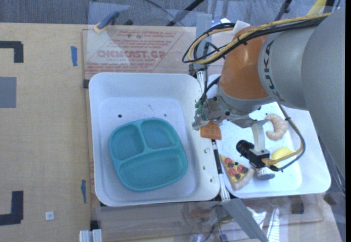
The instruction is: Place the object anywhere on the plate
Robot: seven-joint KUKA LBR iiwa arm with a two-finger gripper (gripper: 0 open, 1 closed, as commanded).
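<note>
A teal divided plate (148, 153) lies in the left white bin (104, 98), with nothing on its three sections. My gripper (204, 121) hangs over the rim between the two bins, just right of the plate's upper right edge. A small orange object (211, 132) sits between the fingertips and looks pinched there, clear of the bin floor. The grey arm with its orange band (247, 71) covers the upper half of the right bin.
The right bin (312, 180) holds a pizza slice toy (236, 171) near its front left corner, a pale shrimp toy (276, 125) and a yellow piece (281, 154) further right. A clear sheet and cardboard (137, 51) lie behind the left bin.
</note>
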